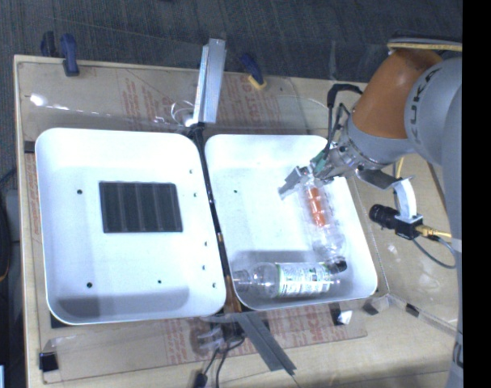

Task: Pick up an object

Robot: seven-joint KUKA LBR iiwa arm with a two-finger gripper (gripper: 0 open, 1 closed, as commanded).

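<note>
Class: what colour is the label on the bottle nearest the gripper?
Orange, on the clear bottle; camera view.

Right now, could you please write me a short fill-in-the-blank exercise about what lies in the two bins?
1. The dark ribbed mat lies in the ____ bin.
2. The gripper hangs over the ____ bin.
3. The bottle with the orange label and the bottle with the green label are both lying on their ____.

Missing words: left; right; sides
</note>
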